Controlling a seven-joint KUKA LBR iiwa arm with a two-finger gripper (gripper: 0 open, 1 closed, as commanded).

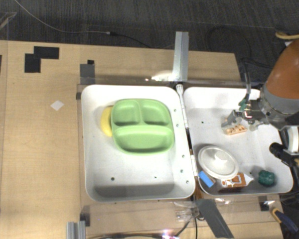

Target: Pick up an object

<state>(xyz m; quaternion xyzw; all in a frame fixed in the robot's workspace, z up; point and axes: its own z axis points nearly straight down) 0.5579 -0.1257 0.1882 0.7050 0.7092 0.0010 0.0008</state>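
Camera view, looking down at a slant on both bins: the arm reaches in from the right, and its gripper (240,117) hangs low over the upper part of the right bin (204,99). Directly at the tips lies a small tan block (235,129) with a row of pale marks along it. It sits just below and slightly left of the gripper, so close that touching cannot be ruled out. Whether the gripper is parted or closed cannot be told from this angle, since the dark wrist hardware covers it, and nothing can be seen clamped there.

The block's long axis runs roughly left to right, tilted a little upward toward the right. As a judgement, a grasp would want to close across its short side, that is, along the near-far line of the bin.

Farther from the gripper, down and to the left, rests a round white lidded bowl (218,162). Below that, near the bin's lower wall, lie a blue piece (206,179) and an orange and white carton (235,181), and down and to the right sits a dark green ball (266,178). All four are well apart from the tips.

Far to the left, across the divider, the left bin (134,180) holds a green divided tray (141,124) with a yellow object (105,122) tucked against its far-left edge
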